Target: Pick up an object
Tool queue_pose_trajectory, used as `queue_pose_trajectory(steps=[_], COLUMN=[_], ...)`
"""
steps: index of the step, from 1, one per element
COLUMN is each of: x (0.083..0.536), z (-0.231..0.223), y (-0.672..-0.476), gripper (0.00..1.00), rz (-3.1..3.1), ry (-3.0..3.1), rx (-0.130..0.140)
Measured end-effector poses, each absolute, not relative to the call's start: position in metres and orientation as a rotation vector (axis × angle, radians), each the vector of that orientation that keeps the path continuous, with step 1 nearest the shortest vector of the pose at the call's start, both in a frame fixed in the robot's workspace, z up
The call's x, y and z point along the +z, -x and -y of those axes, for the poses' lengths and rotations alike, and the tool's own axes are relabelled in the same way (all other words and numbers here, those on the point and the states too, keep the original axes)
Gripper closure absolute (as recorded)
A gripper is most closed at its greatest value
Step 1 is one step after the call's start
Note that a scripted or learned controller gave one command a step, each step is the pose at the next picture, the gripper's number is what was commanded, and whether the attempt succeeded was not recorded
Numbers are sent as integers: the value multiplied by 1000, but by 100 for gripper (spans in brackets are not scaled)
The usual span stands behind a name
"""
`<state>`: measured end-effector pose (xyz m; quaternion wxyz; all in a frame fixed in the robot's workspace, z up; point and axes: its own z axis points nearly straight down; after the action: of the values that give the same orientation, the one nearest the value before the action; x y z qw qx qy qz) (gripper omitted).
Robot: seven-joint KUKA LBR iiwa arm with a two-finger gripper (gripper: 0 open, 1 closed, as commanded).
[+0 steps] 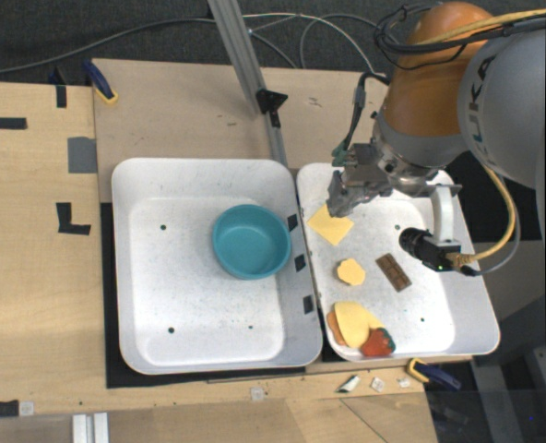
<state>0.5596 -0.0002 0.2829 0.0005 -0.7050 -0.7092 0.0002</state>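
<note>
My gripper (343,201) hangs low over the far left part of the right bin (457,326). Right under its tip lies a flat yellow square slice (331,226); whether they touch is not visible. Nearer the front lie a small round yellow piece (350,271) and a brown bar (393,272). At the bin's front left sits a yellow-orange piece (351,322) with a red piece (378,342) against it.
The left bin (153,293) holds a teal bowl (250,240) near its right wall. A grey metal post (245,63) rises behind the bins. The arm's orange band and grey body (439,81) cover the right bin's far side.
</note>
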Motion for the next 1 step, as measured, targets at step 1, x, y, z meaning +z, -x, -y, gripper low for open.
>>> queue_pose_trajectory(steps=[1], x=[273], z=[-48], y=[-573], gripper=[100], rz=[2227], ry=[2214], rx=[2])
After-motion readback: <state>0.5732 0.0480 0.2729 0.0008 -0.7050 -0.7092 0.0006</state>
